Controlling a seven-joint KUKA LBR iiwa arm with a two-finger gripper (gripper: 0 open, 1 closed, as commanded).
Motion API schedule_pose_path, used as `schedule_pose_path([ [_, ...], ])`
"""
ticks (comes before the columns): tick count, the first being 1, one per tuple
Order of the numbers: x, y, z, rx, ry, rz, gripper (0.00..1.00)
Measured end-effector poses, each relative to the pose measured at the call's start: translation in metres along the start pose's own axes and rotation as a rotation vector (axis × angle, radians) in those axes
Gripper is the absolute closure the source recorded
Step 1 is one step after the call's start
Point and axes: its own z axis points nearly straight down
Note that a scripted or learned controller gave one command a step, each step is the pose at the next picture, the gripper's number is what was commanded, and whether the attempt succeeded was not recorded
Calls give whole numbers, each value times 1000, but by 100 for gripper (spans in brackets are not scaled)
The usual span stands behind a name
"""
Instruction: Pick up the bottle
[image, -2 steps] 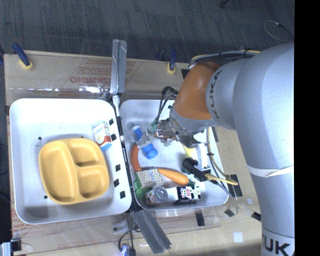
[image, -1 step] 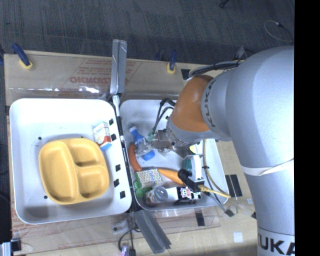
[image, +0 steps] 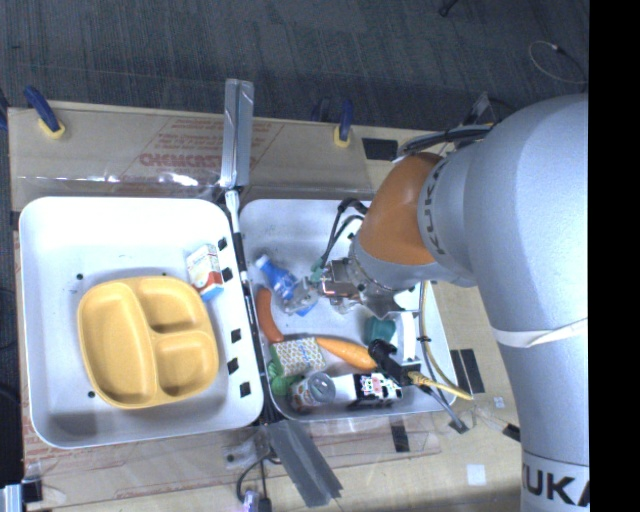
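My fingers (image: 318, 283) hovered at crumpled clear bottle (image: 285, 285); spread or pinching, couldn't tell. Risk: thin plastic slipping, orange sausage (image: 266, 315) just below snagging.

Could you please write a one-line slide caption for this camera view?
KUKA arm's gripper reaches into the cluttered right bin beside a clear bottle; yellow tray in left bin.

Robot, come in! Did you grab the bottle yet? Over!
Gripper low in right bin, beside bottle. Grab unconfirmed. Carrot and sausage close by.
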Motion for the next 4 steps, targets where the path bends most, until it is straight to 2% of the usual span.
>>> schedule_pose_path([
  [1, 0, 0, -10, 0, -1, -3, 100],
  [2, -1, 10, 0, -3, -1, -34, 100],
  [3, -22, 35, -31, 0, 1, -66, 100],
  [4, 39, 52, -117, 0, 1, -1, 100],
])
